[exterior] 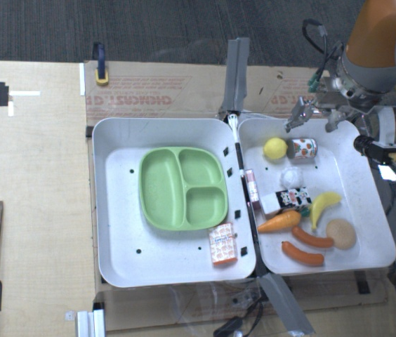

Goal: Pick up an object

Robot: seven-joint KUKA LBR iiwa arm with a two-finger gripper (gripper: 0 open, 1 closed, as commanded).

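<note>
- The gripper [315, 116] hangs above the far rim of the right bin [373, 258], its two fingers spread wide with nothing between them.
- One finger [298, 118] points down toward the bin's far left part; the other [333, 121] sits to its right.
- The grey arm with its orange band [380, 20] comes in from the far right corner of the view.
- Just near of the gripper, inside the right bin, lie a yellow lemon [275, 149] and a small can [302, 148], side by side and close to touching.
- Nearer still sits a small white object [291, 178], too blurred to name.
- A black-and-white carton [293, 199] lies at the bin's middle, with a banana [322, 206] just to its right.
- A carrot [279, 222] rests just near of the carton, pointing left.
- Two sausages [312, 239] [302, 253] lie near the bin's near edge, beside a tan bread roll [340, 233] on the right.
- A slim pink packet [251, 186] lies along the right bin's left wall.
- The left bin [114, 209] bears a green divided plate [183, 187] at its middle.
- A small orange-and-white box [222, 244] lies near the plate's near right corner.
</note>
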